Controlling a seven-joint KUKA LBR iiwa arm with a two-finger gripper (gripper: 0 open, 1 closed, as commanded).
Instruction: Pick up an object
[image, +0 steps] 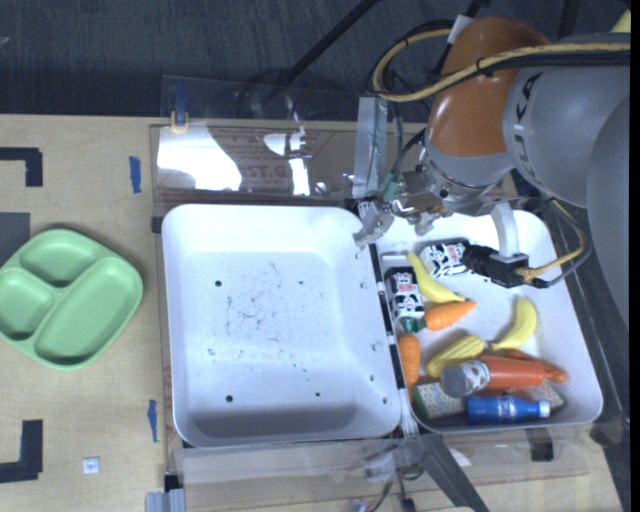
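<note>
Starting at the far left of my feed, a green divided plate (66, 296) sits on the wooden bench (80, 160), well apart from the action. Next comes the left bin (275, 318), whose floor carries only scuffs and a few small dark holes, with a shiny clear panel (250, 150) standing just beyond its far edge. At the divide between the bins I see the gripper (372, 222), hanging over the far corner where the two rims meet; its small metal tips look set close together with nothing between them, so I read it as carrying nothing, though the detail there is fine and I hold that loosely. The grey arm with its orange band (480, 70) fills the upper right above it. The candidates all lie in the right bin (580, 385): a small black-and-white carton (403, 291) against the divider, a yellow banana (432, 281) beside it, an orange carrot (448, 315) touching that, another carrot (409, 360) along the divider, a second black-and-white pack (446, 257) farther back, a yellow piece (520, 322) to the right, and nearest me an orange bottle (505, 374) with a grey cap and a blue tube (507, 407). My judgement is that the pick has not been made: the gripper must yet move right, descend onto one item and close.
</note>
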